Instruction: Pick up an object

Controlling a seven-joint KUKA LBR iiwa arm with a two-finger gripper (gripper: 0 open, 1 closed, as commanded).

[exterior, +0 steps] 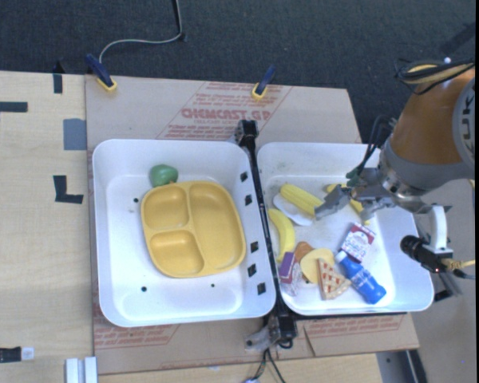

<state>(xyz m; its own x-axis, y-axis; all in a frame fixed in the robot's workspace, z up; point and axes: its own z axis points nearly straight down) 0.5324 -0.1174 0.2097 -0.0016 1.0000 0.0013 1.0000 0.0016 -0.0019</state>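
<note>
Camera view from above, and I use the yellow plate point(193, 227) as my reference. It is a divided plate with three compartments, lying in the left bin point(112, 238). A small green object point(164, 174) sits just beyond the plate's far left corner, touching or nearly touching its rim.

To the right of the plate, past the black divider between the bins, is the right bin point(407, 294), where all the loose items lie. Nearest the plate is a banana point(283, 228), lying lengthwise along the bin's left wall. Just beyond it, farther from me, is a corn cob point(301, 199) resting on a pale flat piece. Near the banana's lower end I see a small purple packet point(287, 268), and just right of that an orange-brown piece and a pizza slice point(330, 276), lying close together. Farther right still are a small red and white carton point(357, 242) and a blue bottle point(362, 282), the bottle just below the carton.

The arm comes in from the right, and its gripper point(335, 201) hangs over the right bin, just right of the corn cob. I see nothing held in it. Whether it is apart or together, I cannot tell from here.
</note>
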